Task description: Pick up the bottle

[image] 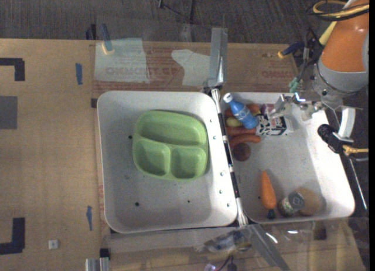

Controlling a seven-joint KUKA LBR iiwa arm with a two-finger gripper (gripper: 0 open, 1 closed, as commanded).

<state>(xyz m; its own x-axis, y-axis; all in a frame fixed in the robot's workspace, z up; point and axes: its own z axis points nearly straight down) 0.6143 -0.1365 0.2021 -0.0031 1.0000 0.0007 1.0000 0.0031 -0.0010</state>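
Right bin (328,173): bottle (241,111) lies tilted among sausage (244,139), carton (273,125), carrot (268,189), jar (290,205). Left bin (117,164): green tray (171,145). Gripper (296,101): state cannot be told.

The grey arm (343,58) enters from the right edge of the camera view, its orange band filling the upper right corner above the wrist. Below the band the grey wrist section angles down and to the left. The gripper (291,104) sits at the arm's lower left end, a cluster of metal parts seen from above; at this slant, whether its tips are apart or together cannot be made out with confidence.
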